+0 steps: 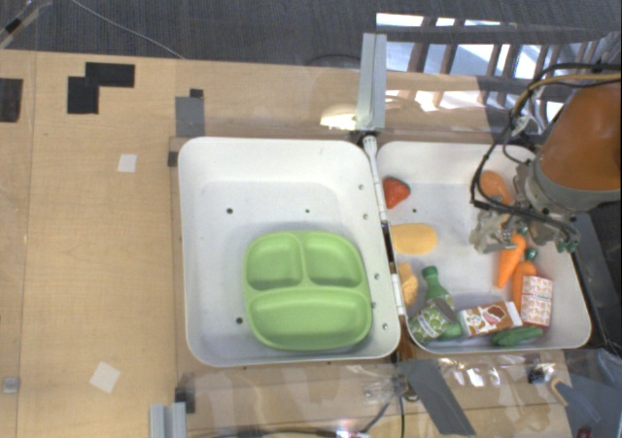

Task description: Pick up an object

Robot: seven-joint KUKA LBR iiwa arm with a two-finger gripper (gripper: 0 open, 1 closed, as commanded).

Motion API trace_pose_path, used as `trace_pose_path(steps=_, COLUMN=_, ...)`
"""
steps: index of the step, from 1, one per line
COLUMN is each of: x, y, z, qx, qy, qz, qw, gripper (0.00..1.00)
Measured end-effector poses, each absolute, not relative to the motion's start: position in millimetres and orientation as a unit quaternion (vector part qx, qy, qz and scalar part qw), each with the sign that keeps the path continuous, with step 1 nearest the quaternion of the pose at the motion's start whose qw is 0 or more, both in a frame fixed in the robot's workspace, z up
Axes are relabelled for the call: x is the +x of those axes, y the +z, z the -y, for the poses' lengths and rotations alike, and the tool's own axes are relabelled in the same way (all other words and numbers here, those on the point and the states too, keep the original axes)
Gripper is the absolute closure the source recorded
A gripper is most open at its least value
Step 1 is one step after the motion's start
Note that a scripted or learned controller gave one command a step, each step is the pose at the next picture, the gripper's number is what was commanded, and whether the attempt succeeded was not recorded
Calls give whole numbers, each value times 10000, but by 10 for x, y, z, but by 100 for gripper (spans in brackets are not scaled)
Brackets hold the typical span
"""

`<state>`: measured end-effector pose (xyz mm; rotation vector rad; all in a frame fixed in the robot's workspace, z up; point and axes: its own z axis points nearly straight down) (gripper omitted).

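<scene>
My gripper (507, 232) hangs low over the right side of the right bin (457, 162), below the orange band of the arm. An orange carrot (508, 266) lies just under it, its top end hidden by the gripper. An orange round piece (493, 184) sits just behind the gripper. Further left lie a red piece (396, 192) and a yellow piece (415, 238). Along the bin's front lie a green bottle (435, 303), a small carton (489, 318), a red-and-white packet (536, 298) and a dark green vegetable (518, 335).
The left bin (224, 184) holds a green divided plate (307, 289) towards its front. A small yellow item (407, 283) rests against the divider between the bins. Cables loop beside the arm at the right bin's back right.
</scene>
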<state>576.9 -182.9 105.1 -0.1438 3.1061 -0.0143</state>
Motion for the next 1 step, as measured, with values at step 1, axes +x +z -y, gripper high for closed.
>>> trace_pose_path(steps=1, x=6306, y=2280, z=1213, qx=45, qy=-2, qz=-9999, qw=117, gripper=100)
